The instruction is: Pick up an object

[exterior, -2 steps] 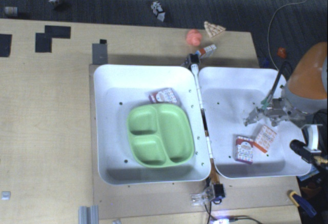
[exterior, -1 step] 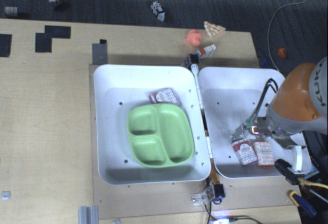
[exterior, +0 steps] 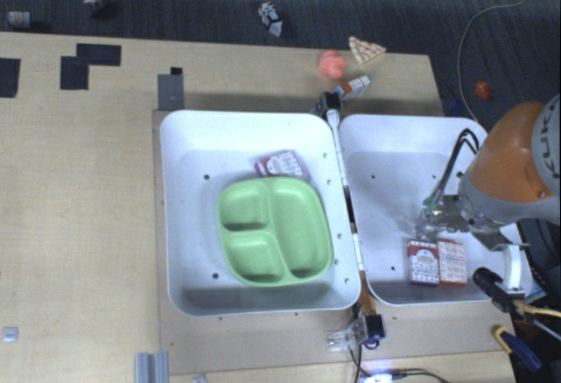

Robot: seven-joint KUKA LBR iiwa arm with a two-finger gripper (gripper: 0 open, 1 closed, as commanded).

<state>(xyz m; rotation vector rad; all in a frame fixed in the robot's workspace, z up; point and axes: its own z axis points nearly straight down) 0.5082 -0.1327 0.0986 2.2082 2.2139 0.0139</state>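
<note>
2 shallow white bins sit side by side on a wooden bench, and the divider where their rims meet serves as the reference here. Left of the divider, the left bin holds a green plate with 3 compartments, its right edge close to the divider. A small red-and-white packet lies at the plate's far edge, partly tucked against it. Right of the divider, the right bin holds 2 small cartons lying flat near its front wall: a red carton and, touching its right side, a paler carton. The grey arm with its orange band reaches in from the side opposite the divider, and the gripper hangs just beyond the 2 cartons, over the bin floor. Its finger state cannot be told from this angle, and nothing is seen between the fingers. Beyond the divider's far end, on the bench, lie a pink ball, a wedge-shaped toy and a small tube.
</note>
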